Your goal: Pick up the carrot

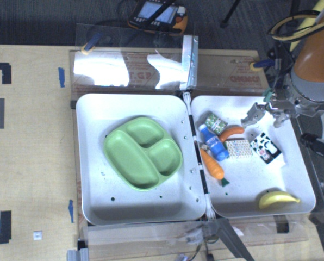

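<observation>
Against the right bin's left wall lies the carrot, touching the blue bottle. Your pincer hangs far right, well apart; whether it's released or clenched, you cannot tell. Come down on the carrot's nearer, free end, clear of bottle and wall.

We see a pale wooden bench carrying two shallow white bins side by side: the left bin and the right bin, their inner edges touching. Blue tape strips and black corner marks lie on the bench's left part.
</observation>
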You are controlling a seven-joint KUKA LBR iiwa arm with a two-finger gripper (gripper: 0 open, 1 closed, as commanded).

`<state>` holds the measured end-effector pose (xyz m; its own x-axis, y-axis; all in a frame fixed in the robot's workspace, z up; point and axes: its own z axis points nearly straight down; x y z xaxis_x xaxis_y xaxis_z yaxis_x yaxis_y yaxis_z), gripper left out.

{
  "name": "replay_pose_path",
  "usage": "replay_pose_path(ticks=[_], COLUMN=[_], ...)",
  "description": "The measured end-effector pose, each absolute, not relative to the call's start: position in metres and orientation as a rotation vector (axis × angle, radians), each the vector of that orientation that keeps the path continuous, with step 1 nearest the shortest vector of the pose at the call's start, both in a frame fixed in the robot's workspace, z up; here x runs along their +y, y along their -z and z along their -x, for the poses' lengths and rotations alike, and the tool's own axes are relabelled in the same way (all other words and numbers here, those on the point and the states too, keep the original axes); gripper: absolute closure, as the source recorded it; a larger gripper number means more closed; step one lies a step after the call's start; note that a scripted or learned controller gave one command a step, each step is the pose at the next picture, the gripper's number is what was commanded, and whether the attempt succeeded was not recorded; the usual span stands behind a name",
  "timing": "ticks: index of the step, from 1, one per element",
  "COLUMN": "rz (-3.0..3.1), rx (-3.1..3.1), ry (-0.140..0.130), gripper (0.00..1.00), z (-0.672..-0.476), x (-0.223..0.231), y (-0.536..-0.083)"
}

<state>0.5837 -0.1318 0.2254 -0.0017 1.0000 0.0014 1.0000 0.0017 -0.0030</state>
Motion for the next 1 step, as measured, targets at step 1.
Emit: replay_pose_path(ticks=[1], rz=[1.966], rx=[-2.456], ry=[0.001], gripper=[0.0], z=[-0.5868], x=[-0.1828], y=[-0.2992])
